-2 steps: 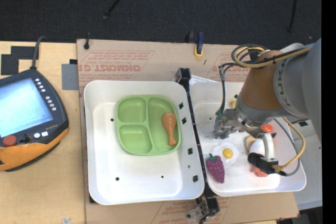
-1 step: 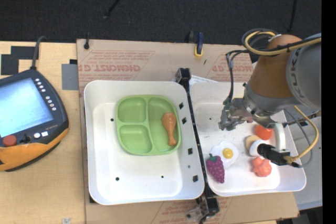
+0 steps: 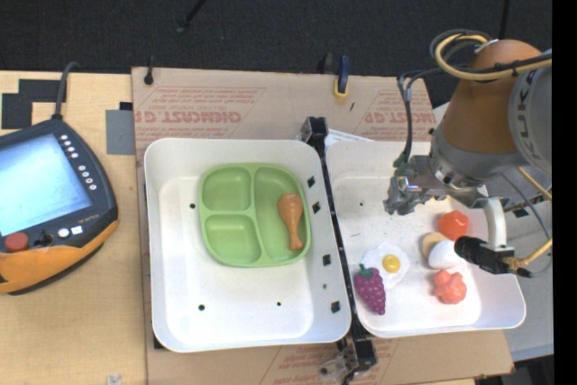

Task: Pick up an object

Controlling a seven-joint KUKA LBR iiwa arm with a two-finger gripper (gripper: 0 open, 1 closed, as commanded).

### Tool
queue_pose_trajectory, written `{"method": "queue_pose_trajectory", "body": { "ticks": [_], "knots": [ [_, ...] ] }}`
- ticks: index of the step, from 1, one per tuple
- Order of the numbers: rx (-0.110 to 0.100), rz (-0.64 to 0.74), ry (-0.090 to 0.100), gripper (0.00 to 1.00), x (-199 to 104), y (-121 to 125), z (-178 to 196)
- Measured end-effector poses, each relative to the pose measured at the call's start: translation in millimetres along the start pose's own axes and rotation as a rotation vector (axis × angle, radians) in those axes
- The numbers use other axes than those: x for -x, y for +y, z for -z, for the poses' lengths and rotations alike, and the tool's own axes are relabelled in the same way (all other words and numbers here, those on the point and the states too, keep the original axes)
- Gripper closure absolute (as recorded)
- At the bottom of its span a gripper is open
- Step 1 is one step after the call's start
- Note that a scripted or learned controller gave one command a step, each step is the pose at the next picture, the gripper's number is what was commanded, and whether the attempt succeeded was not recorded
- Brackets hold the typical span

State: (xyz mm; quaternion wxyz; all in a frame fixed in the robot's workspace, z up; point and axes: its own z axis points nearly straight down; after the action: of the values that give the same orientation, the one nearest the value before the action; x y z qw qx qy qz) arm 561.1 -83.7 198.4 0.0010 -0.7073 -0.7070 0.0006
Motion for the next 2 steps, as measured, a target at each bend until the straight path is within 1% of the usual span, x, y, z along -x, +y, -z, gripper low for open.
{"method": "queue_pose_trajectory", "body": {
  "ticks": [1,2],
  "knots": [
    [0.0,0.0,0.0,1.0,1,0,29],
    [-0.003,0.0,0.0,1.0,-47,-28,20]
  ]
}}
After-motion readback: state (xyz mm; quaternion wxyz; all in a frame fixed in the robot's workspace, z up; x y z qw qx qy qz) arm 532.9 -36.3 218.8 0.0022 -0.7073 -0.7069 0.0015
